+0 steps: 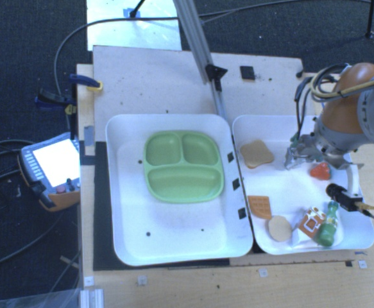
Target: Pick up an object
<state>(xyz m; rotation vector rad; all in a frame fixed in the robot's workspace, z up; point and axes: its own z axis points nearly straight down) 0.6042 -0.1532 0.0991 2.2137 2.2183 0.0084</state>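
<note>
The right bin (366, 239) holds several small items. A tan toast slice (257, 153) lies at its upper left, and a red piece (320, 170) sits near its right side. An orange square cracker (259, 206) and a round beige biscuit (280, 228) lie toward the front. Beside them are an orange-and-white piece (311, 222) and a green bottle (328, 226). My gripper (296, 156) hangs low over the bin's upper middle, between the toast and the red piece, closer to the red piece. Nothing visibly sits in it.
The left bin (126, 236) carries a green divided plate (183, 167). A metal pole (196, 34) slants across the board behind the bins. Cables (340, 201) trail from the arm over the right bin's right edge. A handheld pendant (51, 169) lies off the bench at left.
</note>
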